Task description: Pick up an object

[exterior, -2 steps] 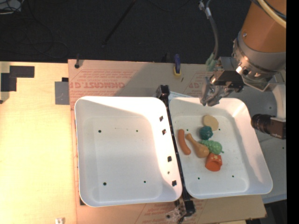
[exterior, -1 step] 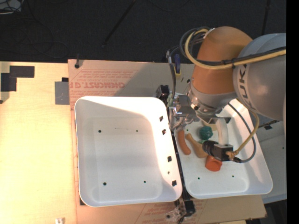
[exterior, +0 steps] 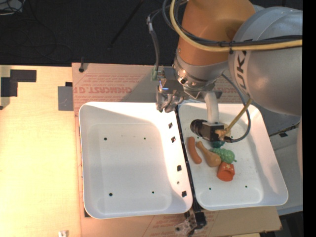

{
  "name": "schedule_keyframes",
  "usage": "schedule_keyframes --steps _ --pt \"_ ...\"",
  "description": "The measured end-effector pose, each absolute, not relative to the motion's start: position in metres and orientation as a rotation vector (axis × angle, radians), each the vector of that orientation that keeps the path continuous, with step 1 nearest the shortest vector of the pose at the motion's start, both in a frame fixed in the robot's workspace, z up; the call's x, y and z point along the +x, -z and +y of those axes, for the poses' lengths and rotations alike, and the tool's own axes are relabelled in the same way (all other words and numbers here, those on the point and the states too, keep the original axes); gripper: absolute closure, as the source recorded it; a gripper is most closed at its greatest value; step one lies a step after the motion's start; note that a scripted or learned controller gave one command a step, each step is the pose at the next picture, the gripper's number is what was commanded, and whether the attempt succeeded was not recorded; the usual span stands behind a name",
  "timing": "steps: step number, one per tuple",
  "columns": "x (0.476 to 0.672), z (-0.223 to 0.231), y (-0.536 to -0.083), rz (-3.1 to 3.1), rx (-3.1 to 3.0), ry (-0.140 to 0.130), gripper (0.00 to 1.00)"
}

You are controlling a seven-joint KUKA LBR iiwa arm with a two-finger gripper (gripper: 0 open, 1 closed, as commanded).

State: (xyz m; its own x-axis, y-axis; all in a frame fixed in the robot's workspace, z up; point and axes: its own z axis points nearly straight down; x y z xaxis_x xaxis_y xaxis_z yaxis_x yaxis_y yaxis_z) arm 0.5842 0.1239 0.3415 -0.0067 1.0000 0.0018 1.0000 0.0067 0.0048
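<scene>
The end effector [exterior: 167,102] hangs over the far rims where the left bin [exterior: 128,172] and right bin [exterior: 274,181] meet. I cannot tell how far it is open or whether it holds anything. In the right bin a sausage [exterior: 194,150] lies near the inner wall, with a drumstick [exterior: 209,155] just beside it, then a green piece [exterior: 226,155], perhaps a leaf, touching a red piece [exterior: 225,172]. Bare floor runs toward that bin's right wall and near edge.
</scene>
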Motion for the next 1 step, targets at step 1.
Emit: schedule_keyframes --steps 1 --pt "0.5279 0.0932 -0.1858 2.227 2.234 0.029 1.00"
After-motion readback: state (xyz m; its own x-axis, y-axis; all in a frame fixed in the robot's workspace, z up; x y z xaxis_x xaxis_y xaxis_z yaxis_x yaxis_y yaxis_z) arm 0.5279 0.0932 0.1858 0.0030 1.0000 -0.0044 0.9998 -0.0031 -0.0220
